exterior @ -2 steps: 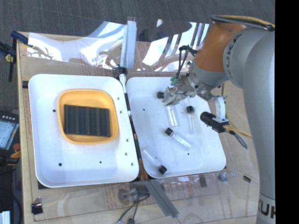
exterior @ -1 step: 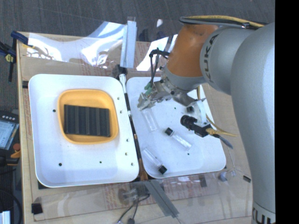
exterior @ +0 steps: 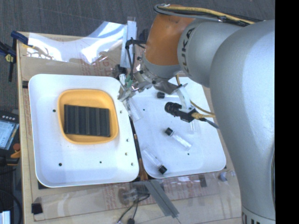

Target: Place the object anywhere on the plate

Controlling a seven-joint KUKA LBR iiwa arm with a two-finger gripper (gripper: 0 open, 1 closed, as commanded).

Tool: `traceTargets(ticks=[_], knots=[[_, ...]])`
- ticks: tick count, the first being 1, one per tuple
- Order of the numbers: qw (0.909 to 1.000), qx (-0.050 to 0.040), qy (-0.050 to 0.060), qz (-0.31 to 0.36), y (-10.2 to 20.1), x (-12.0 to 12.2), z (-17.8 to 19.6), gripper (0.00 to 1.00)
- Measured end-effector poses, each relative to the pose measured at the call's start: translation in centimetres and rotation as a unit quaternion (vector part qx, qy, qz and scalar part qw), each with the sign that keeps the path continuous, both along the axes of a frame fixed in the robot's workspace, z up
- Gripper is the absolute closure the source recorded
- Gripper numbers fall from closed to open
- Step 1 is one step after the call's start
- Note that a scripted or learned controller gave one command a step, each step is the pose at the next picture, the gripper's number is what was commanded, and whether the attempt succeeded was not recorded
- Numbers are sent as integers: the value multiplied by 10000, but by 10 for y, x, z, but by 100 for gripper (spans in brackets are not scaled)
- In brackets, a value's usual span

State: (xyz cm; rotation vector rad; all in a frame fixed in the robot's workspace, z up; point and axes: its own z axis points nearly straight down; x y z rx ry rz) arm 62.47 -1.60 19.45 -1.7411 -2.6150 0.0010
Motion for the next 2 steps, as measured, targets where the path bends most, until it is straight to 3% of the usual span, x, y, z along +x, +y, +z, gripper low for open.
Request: traceTargets(ticks=[1, 2], knots=[[9998, 2, 21, 209, 19, -52, -4, 100], [9998, 1, 18, 207, 19, -52, -3, 0]])
